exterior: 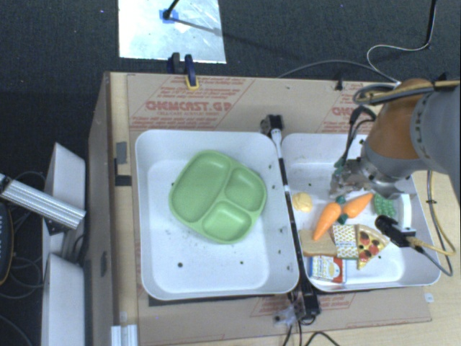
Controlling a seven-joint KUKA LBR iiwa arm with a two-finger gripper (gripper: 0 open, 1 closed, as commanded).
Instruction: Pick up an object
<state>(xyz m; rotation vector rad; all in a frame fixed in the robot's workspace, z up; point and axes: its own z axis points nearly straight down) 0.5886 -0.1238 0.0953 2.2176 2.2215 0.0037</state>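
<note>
Hovering at right of frame, my grey two-finger gripper [347,181] sits just above the orange toy carrot [329,220] (finger spacing I cannot tell); its long axis slants lower-left in the right white bin [315,148].

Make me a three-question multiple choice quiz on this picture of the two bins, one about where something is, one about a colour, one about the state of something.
1. Where does the divided plate lie?
A. left bin
B. right bin
C. on the bench outside the bins

2. What colour is that plate?
A. red
B. light green
C. blue

3. How does the toy carrot stand?
A. lying in the right bin
B. lying on the plate
C. lifted clear above the bins

Answers: 1 A, it rests on the left bin's floor. 2 B, its whole surface is pale green. 3 A, it lies on the bin floor just below the gripper.
</note>
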